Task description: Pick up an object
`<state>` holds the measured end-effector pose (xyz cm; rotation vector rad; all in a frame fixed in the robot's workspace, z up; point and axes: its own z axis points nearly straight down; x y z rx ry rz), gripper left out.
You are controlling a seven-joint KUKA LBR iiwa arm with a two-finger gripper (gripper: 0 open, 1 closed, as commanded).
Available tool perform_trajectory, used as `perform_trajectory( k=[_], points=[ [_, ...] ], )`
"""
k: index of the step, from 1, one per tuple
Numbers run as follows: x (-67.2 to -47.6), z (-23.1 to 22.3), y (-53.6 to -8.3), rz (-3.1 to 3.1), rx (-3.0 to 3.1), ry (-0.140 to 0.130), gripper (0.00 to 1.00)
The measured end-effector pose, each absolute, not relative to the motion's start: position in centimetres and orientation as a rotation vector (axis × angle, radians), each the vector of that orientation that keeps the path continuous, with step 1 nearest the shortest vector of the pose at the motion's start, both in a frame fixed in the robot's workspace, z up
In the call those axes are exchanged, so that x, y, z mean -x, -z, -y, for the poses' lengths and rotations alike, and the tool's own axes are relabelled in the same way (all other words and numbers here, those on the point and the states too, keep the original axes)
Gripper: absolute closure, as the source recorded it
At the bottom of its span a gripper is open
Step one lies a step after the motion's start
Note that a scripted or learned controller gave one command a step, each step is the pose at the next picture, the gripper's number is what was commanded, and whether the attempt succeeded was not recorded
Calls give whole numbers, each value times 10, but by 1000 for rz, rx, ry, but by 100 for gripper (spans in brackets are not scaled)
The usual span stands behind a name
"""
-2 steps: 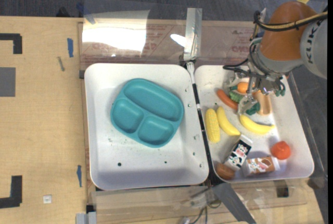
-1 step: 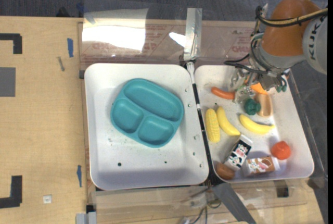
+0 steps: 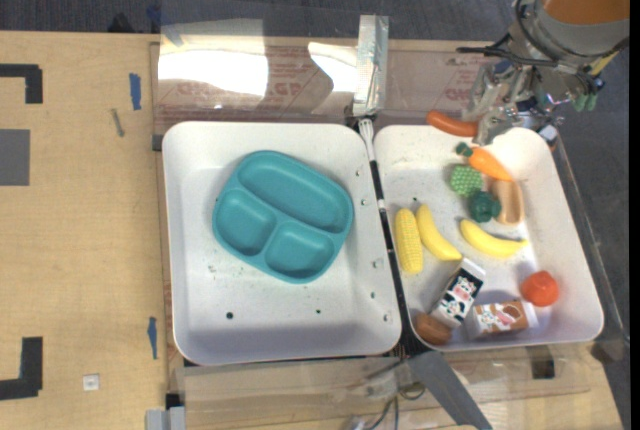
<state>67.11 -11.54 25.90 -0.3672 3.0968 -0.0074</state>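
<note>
The gripper (image 3: 505, 118) is being held at the right bin's (image 3: 585, 298) far edge; finger state cannot be told. The carrot (image 3: 488, 163) is lying just below it, the chili (image 3: 452, 126) just left.

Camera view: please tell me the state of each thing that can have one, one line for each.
Teal divided plate: upright, flat in left bin.
Milk carton: lying on its side in right bin.
Corn cob: lying flat beside a banana.
Carrot: lying flat.
End effector: above right bin's far edge.
</note>
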Motion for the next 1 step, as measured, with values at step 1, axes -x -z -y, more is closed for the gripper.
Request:
perform_trajectory(
  k=[1],
  points=[
    [-634, 157, -118, -3087, 604, -6, 100]
  ],
)
